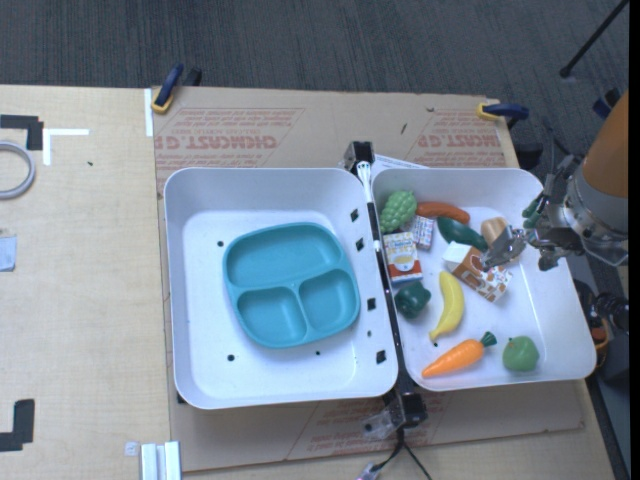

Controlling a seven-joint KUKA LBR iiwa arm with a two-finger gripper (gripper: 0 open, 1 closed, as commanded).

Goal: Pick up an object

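Observation:
The right bin (560, 313) holds several toy foods: a banana (450, 306), a carrot (458, 358), a green apple (520, 354), a dark green pepper (411, 299), a juice carton (401, 255) and a bumpy green fruit (398, 210). My gripper (503, 250) reaches in from the right. It hangs low over the bin's upper right part, just above a patterned box (488, 282) and beside a tan bread piece (493, 230). Nothing is visibly lifted.
The left bin (190, 268) bears a teal divided plate (290, 283). A red-orange sausage (442, 211), a dark green vegetable (460, 233) and a small white block (458, 255) lie close to the gripper. Clamps (168, 86) sit on the cardboard's far edge.

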